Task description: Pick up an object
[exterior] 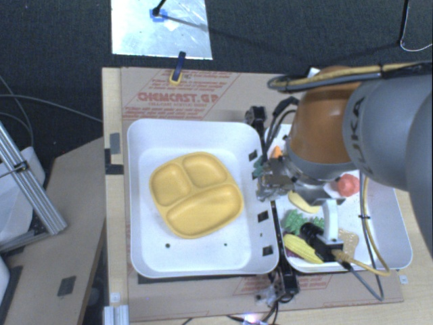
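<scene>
**The Arm Hangs Low Over the Right Bin**

The end effector [292, 185] is down over the left side of the right bin [400, 252], close to the wall where the two bins meet. The big grey arm [392, 127] and its orange band [323, 131] cover it from above. So I cannot tell how far open it is, or if it has hold of anything.

The things to pick up lie in this same bin, all around the end effector. Just under it is a pale yellow curved thing [304, 204], shaped like a banana. A red round thing [348, 184] peeks out from under the arm on the right. A bit closer to the front of the bin sits a green bumpy thing [292, 220]. Next to that, a yellow corn cob [302, 248] lies near the front left corner. A small tan thing [350, 238] is to the right of the corn. A tiny orange thing [276, 152] shows at the back, beside the arm.

The left bin [203, 133] holds a yellow plate [196, 193]. The plate has three parts and lies flat in the middle of the bin, apart from the arm.

Both bins sit on a brown board [177, 97] with red letters, and the board lies on the counter [74, 181]. A small blue and yellow thing [178, 68] rests at the far edge of the board. Past it, a shiny sheet [162, 19] lies on the dark floor.
</scene>
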